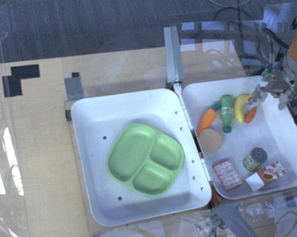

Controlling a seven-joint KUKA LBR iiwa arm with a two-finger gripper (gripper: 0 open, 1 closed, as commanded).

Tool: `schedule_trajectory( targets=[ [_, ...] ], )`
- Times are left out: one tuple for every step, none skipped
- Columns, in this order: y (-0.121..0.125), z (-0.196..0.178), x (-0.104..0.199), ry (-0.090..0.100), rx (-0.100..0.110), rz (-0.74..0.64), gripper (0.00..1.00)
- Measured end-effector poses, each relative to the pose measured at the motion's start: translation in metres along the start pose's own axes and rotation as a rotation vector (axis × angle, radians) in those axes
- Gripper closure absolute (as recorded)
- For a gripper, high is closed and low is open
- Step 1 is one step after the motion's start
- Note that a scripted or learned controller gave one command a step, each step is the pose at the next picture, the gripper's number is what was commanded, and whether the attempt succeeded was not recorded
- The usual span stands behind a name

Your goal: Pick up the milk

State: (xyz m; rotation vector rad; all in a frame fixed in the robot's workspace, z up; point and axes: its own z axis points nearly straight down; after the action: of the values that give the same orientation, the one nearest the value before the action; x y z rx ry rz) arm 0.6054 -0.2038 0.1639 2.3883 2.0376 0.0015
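The milk [266,175] is a small white carton with an orange-red printed side. It lies on its side near the front right corner of the right bin [286,138]. My gripper [270,98] hangs over the back right part of that bin, well behind the carton. Its two fingers are apart with nothing between them. The left fingertip [257,94] is just above a small orange-red piece [251,114].
In the right bin are a carrot [206,119], a green bottle [226,112], a banana [239,107], a tan round disc [210,140], a can [255,158] close behind the milk and a pink box [227,174]. A green divided plate [146,158] lies in the left bin [95,151].
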Motion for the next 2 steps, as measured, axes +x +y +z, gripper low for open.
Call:
schedule_trajectory(
  targets=[
    [-0.059,0.075,0.048,0.002,-0.006,0.203,0.00],
    [-0.070,0.076,0.005,0.002,-0.007,0.351,0.00]
  ],
)
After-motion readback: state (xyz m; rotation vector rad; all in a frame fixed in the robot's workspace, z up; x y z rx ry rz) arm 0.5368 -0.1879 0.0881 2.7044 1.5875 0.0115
